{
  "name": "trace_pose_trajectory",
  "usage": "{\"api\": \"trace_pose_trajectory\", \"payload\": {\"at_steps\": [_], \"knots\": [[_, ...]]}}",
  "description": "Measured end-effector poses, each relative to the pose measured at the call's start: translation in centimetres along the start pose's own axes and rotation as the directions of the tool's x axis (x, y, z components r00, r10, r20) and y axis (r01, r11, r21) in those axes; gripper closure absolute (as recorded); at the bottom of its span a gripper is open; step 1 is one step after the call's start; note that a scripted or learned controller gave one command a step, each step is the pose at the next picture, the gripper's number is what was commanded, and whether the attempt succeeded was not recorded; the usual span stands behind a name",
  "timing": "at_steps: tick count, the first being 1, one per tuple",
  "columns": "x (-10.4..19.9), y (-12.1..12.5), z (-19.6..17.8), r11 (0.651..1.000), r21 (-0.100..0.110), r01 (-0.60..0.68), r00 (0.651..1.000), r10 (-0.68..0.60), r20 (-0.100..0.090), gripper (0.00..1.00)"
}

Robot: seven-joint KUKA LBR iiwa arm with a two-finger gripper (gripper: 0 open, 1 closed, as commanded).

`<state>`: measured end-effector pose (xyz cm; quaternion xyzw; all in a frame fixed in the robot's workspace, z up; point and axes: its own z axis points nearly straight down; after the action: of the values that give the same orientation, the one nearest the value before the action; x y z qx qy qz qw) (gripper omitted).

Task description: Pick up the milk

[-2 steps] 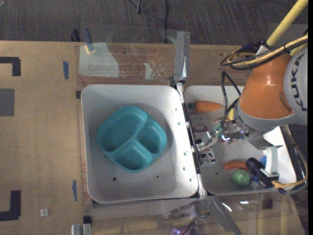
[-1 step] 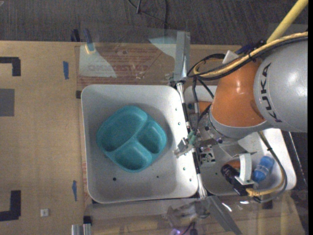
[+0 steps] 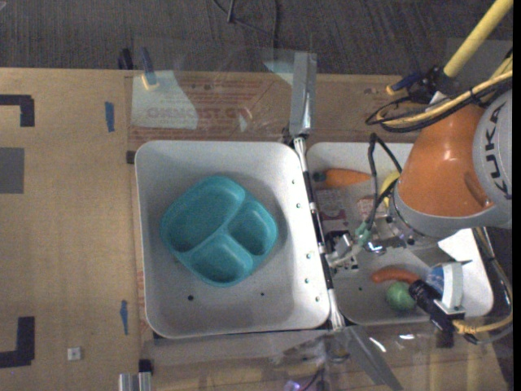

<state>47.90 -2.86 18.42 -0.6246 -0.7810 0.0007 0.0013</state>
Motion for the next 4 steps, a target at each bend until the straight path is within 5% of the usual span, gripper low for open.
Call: {"api": "trace_pose_trajectory", "payload": {"at_steps": [2,3,4], "knots": [[4.2,2.1,0.0,0.992,-0.004,0.130,0.992,-0.130,0.002,0.00],[-1.6,1.0,0.0,0.990,-0.004,0.138,0.990,-0.138,0.003,0.00],[4.7,1.1,0.0,0.962,-0.001,0.271,0.962,-0.271,0.000,0.00]]}}
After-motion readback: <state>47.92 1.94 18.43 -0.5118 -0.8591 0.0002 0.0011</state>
